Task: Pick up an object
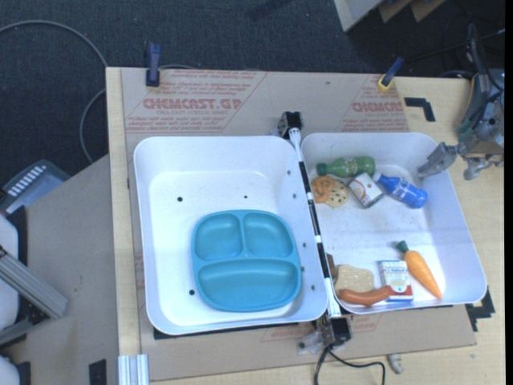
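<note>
The right bin (449, 215) holds several toy foods: a green bottle (346, 167), a cookie (329, 191), a small red-and-white pack (366, 189), a blue bottle (403, 191), a carrot (421, 269), a bread slice (355, 279), a sausage (365, 297) and a small carton (395, 277). My gripper (457, 163) hangs over the bin's far right rim, up and to the right of the blue bottle. It is open, with its two grey fingers (435, 160) spread and nothing between them.
The left bin (160, 215) holds a blue divided plate (244, 259). A black clip (290, 123) joins the bins at the far side. The bench board (240, 95) extends behind the bins, with a blue clamp (152, 58) at its far left.
</note>
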Available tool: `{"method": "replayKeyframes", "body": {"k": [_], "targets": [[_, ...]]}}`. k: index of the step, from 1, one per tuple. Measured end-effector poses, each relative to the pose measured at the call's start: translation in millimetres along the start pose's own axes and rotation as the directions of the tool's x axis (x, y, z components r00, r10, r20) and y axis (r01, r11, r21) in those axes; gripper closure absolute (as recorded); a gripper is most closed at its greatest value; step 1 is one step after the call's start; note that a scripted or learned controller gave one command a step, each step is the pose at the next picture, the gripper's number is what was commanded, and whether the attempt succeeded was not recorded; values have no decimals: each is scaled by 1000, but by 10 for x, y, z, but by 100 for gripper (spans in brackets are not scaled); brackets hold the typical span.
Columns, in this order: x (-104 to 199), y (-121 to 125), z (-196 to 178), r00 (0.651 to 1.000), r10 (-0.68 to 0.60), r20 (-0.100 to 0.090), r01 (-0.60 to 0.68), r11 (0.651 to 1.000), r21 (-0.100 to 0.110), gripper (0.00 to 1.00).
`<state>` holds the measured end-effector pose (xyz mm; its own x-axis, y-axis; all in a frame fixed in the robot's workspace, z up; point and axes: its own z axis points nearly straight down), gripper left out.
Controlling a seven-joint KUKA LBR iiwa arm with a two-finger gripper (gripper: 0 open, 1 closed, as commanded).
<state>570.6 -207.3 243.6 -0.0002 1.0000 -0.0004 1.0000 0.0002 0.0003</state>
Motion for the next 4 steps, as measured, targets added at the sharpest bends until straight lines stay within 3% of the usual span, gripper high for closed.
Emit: {"method": "replayKeyframes", "body": {"k": [1,2,3,4], "targets": [[172,494,855,1000,-1,-1,1,1000,1,0],[254,456,1355,1000,0,1,0,1000,-3,0],[286,344,1591,1000,0,-1,0,1000,2,0],[286,351,1486,1000,0,0,0,1000,0,100]]}}
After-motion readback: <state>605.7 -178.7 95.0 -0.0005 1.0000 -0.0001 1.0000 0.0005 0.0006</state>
